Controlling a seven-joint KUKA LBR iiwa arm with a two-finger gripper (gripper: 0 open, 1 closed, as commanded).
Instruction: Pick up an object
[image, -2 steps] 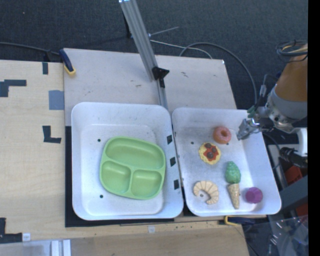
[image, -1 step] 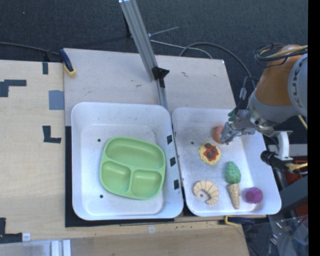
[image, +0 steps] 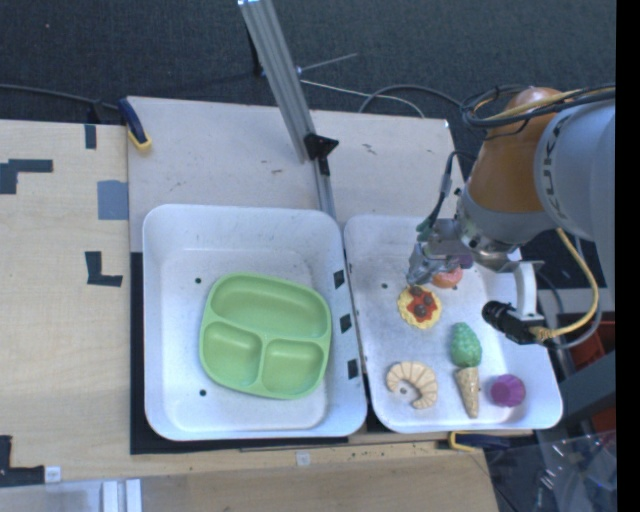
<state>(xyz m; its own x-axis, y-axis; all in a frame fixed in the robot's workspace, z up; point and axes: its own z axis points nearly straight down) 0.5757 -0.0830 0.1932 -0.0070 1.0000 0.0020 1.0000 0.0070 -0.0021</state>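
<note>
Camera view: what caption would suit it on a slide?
Robot claw hovers over toy pizza in right bin; green divided plate fills left bin.

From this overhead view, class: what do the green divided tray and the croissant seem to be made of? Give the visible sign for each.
Green divided tray: likely moulded plastic with a matte to slightly glossy finish; uniform colour, rounded compartments, soft sheen.
Croissant: probably a plastic or rubber toy; its ridges look moulded and its tan tone is even, though the view is too small to be sure.
</note>
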